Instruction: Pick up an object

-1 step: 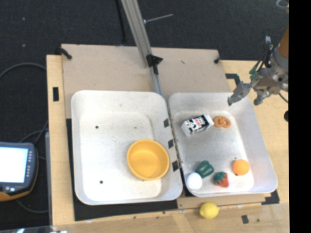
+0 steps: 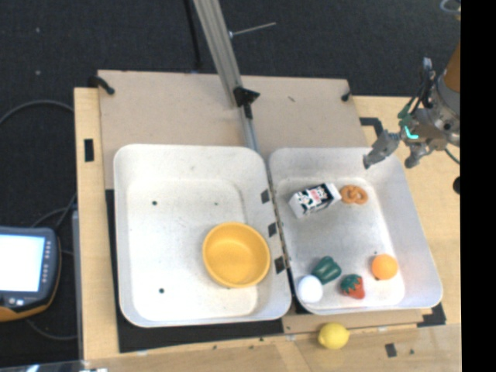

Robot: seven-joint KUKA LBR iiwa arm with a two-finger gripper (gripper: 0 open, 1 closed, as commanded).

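While pincer [image 2: 396, 152] hovers, carton [image 2: 314, 198] touches pretzel [image 2: 354, 194].

This is a robotics lab or test cell, not a home. A plain tan wooden bench [image 2: 194, 107] stands on dark carpet, bearing two shallow white plastic bins [image 2: 139, 177] side by side. Left of the grey two-finger gripper [image 2: 394, 152], a slanted silver aluminium mounting rail [image 2: 221, 41] rises from the bench. Far to the gripper's left, at the bench's edge, sits an orange-trimmed handheld control pendant with a lit screen [image 2: 23, 270], with black cables [image 2: 31, 130] trailing across the floor near it.
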